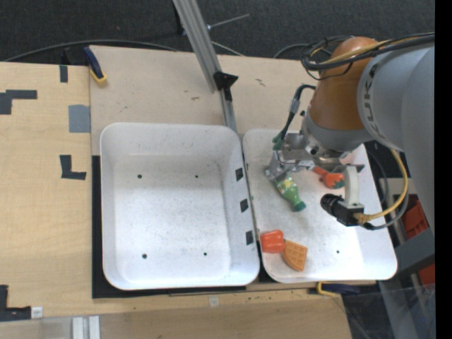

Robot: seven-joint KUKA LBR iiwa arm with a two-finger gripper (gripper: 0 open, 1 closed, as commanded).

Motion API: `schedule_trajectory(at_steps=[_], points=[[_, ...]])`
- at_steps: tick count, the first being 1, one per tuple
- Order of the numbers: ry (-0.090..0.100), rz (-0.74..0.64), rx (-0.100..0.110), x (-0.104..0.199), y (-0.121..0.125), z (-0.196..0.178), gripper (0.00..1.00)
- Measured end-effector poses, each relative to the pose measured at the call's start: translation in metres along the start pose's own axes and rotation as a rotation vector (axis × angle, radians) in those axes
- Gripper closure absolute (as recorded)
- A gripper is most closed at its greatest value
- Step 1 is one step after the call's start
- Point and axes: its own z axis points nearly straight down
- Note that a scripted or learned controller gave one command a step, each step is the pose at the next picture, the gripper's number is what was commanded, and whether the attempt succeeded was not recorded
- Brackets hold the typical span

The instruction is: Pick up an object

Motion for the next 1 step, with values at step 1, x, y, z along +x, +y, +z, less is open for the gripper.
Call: schedule_trajectory(at_steps=[1], points=[[0.0,0.001,0.0,0.0455,0.0089,0.0029,1.0]])
